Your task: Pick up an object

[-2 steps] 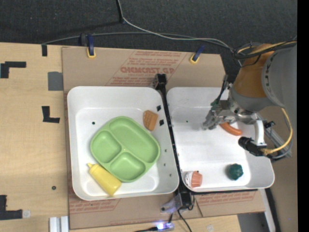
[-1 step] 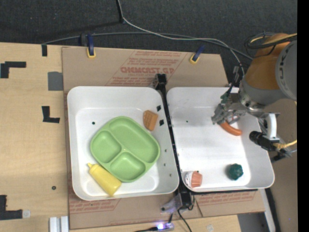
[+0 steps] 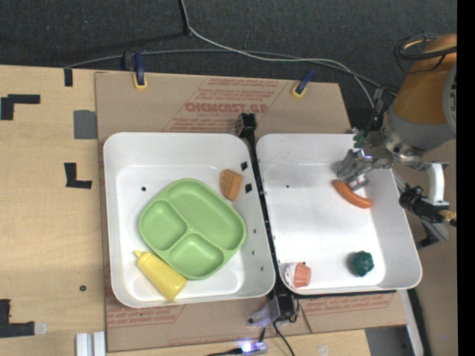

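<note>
Orange sausage [image 3: 352, 194] lying in right bin [image 3: 319, 221], near its far right corner, not yet lifted. Tool [image 3: 355, 170] just above it; grip state impossible to tell. Pick-up undone.

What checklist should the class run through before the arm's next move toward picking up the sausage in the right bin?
1. Target in sight: the orange sausage lies in the right bin, upper right part. Ok.
2. Pincer placed over target: it sits right at the sausage's upper end. Ok.
3. Sausage between the pincer tips: cannot tell.
4. Room around target: the green object and the small cup lie well apart from it. Ok.
5. Wall clearance: the sausage lies near the bin's right wall. Cannot tell whether that hampers the grasp.
</note>
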`<state>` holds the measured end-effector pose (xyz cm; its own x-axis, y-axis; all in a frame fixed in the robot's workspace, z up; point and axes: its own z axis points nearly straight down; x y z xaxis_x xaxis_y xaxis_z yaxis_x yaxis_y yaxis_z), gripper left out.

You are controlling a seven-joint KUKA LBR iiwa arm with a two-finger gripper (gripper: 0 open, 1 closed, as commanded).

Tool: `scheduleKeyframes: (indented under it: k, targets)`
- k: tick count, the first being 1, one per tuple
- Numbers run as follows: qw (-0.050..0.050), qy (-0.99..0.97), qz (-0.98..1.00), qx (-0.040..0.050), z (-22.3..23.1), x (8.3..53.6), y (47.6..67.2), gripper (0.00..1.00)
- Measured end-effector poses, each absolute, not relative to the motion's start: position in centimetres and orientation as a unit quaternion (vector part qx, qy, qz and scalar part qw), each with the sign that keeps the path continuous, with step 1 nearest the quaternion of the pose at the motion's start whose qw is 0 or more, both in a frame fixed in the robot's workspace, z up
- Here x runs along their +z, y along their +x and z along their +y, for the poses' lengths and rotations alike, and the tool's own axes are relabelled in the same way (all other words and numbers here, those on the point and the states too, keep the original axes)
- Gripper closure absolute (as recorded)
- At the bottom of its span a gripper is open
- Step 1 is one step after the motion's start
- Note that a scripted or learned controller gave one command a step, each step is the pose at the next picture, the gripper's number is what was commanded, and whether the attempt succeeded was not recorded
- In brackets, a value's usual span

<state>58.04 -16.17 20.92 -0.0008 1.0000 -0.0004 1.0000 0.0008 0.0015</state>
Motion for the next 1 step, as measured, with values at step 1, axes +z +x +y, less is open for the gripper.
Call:
scheduleKeyframes:
  k: [1]
  targets:
    - [0.002, 0.706, 0.708, 0.0011, -16.12, 25.71, 58.15, 1.0]
